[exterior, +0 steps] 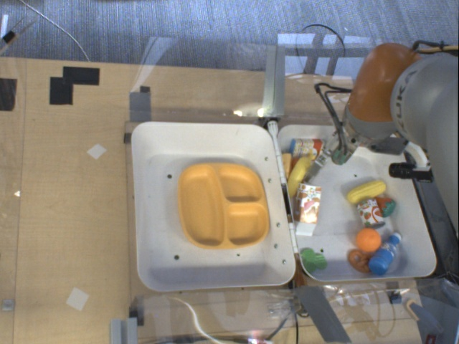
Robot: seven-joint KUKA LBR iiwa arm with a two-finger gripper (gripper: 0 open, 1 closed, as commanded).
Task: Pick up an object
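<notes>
Yellow plastic toy corn cob [300, 170]: the nearest pick, just left of the gripper [331, 155].
Whether the fingers are open I cannot tell; packed against the white bin's wall [285, 192] beside the small printed carton [308, 205], it could slip or snag.

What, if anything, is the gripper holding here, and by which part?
It cannot be told. The gripper is low in the right bin, next to a yellow banana-shaped toy, but no object is visible between its fingers.
</notes>
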